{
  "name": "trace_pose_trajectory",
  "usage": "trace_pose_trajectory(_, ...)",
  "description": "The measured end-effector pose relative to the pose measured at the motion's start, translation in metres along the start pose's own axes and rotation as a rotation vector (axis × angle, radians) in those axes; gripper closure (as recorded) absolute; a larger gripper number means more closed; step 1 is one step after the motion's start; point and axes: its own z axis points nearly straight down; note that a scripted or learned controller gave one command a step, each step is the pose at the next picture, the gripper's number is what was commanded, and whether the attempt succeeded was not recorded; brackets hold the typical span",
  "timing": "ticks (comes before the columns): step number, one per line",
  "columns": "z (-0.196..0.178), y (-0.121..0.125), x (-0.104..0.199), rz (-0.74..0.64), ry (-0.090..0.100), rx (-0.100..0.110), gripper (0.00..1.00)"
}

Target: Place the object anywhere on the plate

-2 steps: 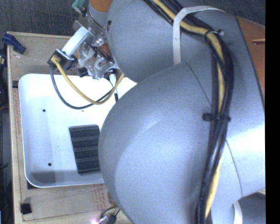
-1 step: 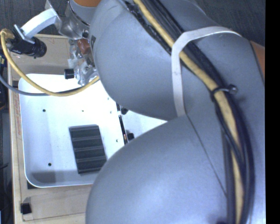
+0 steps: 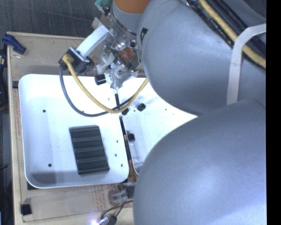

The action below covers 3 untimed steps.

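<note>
Bright overhead light blows out the white left bin [image 3: 37, 125]; the arm [image 3: 201, 102] looms soft and unfocused; surrounding floor stays dim.

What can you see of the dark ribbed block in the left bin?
The dark ribbed block is a charcoal, roughly rectangular slab with four raised ridges across its top, matte like rubber or plastic. It lies flat on the floor of the left bin, toward the near edge, turned slightly off the bin's sides. Nothing touches it except the bin floor; the gripper hangs well apart, over the bin's far right corner.
</note>
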Motion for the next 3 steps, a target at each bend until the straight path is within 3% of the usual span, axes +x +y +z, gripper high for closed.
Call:
trace_pose_trajectory(1,0.113,-0.010,-0.077,-0.179,-0.002,0.000,1.00)
trace_pose_trajectory(2,0.264,-0.062,-0.050,-0.265,-0.002,0.001,1.00)
trace_pose_trajectory(3,0.240,0.010,-0.052,0.054,-0.001,0.001,1.00)
